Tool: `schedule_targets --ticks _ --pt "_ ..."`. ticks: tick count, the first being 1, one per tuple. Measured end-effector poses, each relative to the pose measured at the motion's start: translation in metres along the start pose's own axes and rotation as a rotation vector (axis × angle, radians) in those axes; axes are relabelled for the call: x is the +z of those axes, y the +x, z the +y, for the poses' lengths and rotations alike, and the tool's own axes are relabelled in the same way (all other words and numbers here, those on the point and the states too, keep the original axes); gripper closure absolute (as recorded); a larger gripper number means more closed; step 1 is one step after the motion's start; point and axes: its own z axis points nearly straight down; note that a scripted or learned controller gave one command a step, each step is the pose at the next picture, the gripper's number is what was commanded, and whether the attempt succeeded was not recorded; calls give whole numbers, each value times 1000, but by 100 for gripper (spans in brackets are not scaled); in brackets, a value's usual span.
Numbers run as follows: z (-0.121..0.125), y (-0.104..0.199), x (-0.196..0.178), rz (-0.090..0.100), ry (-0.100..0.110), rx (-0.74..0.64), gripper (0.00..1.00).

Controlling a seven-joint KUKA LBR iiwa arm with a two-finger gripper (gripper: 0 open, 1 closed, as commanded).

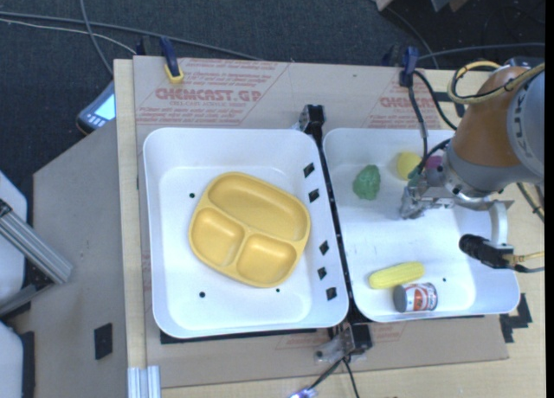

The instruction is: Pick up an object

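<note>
Objects for picking all lie in the right bin point(363, 301), where the pincer point(415, 206) hangs low over the floor; whether it is wide or narrow cannot be told from above. To do this step well, I would centre it squarely over one item before descending. Nearest is the small yellow piece point(408, 163), just behind it; the green lump point(367, 182) sits to its left, apart. The corn cob point(396, 276) and can point(416, 298) lie nearer the front wall.
</note>
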Motion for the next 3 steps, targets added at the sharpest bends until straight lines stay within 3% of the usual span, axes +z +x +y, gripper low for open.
schedule_targets --ticks 2,3 --pt "11 1 -111 -4 -9 -2 100" --pt "12 1 -121 -3 -4 -2 100"
